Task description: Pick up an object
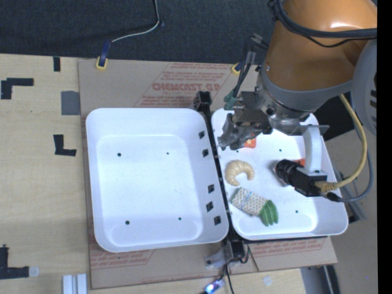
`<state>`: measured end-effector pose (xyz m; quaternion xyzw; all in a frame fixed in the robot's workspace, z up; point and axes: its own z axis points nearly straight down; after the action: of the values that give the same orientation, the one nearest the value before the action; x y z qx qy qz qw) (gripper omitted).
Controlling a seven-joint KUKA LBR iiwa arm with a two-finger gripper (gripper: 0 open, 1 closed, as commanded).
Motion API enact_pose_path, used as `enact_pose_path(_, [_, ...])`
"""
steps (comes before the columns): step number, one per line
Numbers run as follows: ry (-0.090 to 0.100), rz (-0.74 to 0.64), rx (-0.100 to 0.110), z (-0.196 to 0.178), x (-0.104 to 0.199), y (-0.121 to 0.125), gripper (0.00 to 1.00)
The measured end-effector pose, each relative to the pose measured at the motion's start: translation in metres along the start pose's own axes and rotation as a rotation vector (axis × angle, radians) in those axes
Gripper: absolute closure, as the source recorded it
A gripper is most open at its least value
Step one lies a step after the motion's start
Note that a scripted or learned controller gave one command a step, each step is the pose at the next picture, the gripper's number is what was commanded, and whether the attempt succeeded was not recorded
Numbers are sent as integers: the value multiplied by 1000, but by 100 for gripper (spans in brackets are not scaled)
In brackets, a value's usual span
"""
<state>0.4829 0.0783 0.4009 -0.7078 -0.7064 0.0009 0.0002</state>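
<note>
Where the brown cardboard sheet (177,84) shows beyond the two bins on the pale wooden surface (37,195), it carries red printed lettering. The largest word looks like "CHEMCAST", and the rest is too small to read.

The shallow white right bin (288,219) holds four things:
- A tan crescent-shaped pastry-like piece (239,171) lies near the bin's left wall, its horns curling toward the right.
- A small white packet with a dark speckled pattern (248,201) lies nearer the camera. Its long axis runs diagonally from upper left to lower right.
- A green ribbed plastic piece (269,213) touches the packet's lower right end.
- A small orange-red thing (249,143) sits farther back, partly hidden.

The dark metal pincer (236,136) hangs just over the orange-red thing. I cannot tell whether the pincer is open or closed.

The shallow white left bin (147,176) sits beside the right one.
</note>
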Motion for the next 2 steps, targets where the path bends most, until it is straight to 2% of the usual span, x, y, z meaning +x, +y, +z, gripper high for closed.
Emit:
enact_pose_path(1, [2,-5,-6,-51,29,32,100])
enact_pose_path(2, [0,-5,3,-25,43,0,100])
